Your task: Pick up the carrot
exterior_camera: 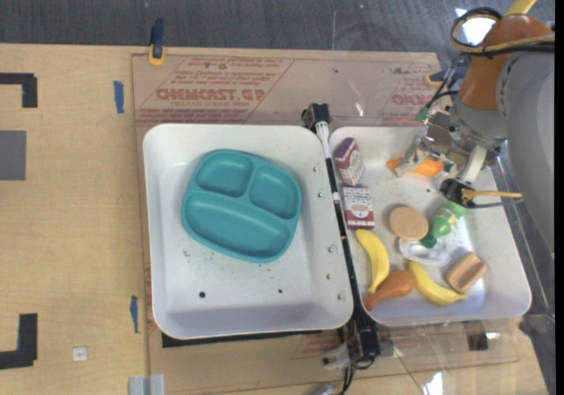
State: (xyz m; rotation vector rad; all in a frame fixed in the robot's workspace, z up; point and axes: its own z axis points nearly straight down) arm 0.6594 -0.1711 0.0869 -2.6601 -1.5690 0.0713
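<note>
**Carrot lies at the far end of the right bin, with the gripper just beside it**

The carrot [421, 165], a small orange toy with a pale tip, lies slanted near the right bin's [520, 296] far wall. The gripper [449, 148] hangs right over it, touching or nearly so; whether it is open or closed I cannot tell. The carrot looks light, stiff and smooth, probably slippery plastic. A grasp across its thicker orange middle seems safest.

Bright even overhead light, soft shadows, glare on the clear sheet [370, 76], slightly soft focus.
</note>
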